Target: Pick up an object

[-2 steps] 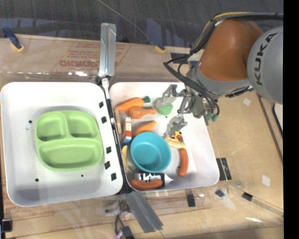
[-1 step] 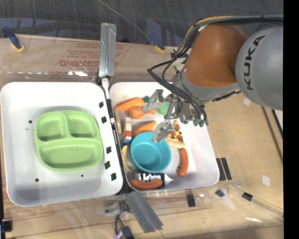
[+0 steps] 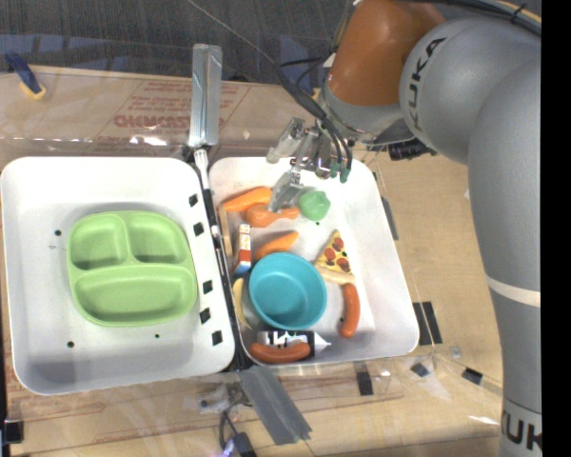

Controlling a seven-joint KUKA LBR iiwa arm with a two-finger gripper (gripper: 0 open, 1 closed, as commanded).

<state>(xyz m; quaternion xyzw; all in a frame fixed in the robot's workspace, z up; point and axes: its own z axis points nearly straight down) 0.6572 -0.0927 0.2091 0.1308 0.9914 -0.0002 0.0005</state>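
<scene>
camera view: the gripper (image 3: 287,190) hangs low over the far end of the right bin (image 3: 385,284), whether spread or pinched i cannot tell. right by it sits a small green object (image 3: 315,204); orange carrots (image 3: 257,208) lie just beneath; nearer the camera sits a blue bowl (image 3: 286,291). well off to its left, a green divided plate (image 3: 131,267) fills the left bin (image 3: 29,255).

Divided plate (image 3: 131,267) in left bin (image 3: 29,188), bowl (image 3: 286,290) in right bin (image 3: 385,265)
</scene>
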